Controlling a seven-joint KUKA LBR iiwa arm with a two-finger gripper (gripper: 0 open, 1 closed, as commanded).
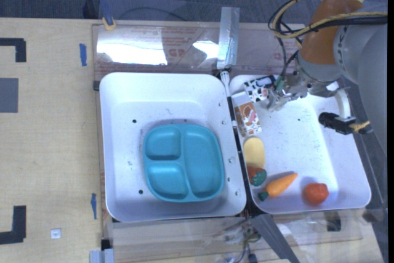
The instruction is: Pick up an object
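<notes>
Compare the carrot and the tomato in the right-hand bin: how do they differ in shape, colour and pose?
The carrot is long and tapered; the tomato is round. The carrot is orange with a green end; the tomato is red. The carrot lies on its side at a slant, pointing up to the right; the tomato, being round, shows no such direction. Both lie near the front edge of the right bin, apart from each other.

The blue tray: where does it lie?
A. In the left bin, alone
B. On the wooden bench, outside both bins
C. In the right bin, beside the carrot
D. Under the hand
A: the blue tray sits on the floor of the left bin, with nothing else in that bin, while the carrot lies in the right bin.
</notes>
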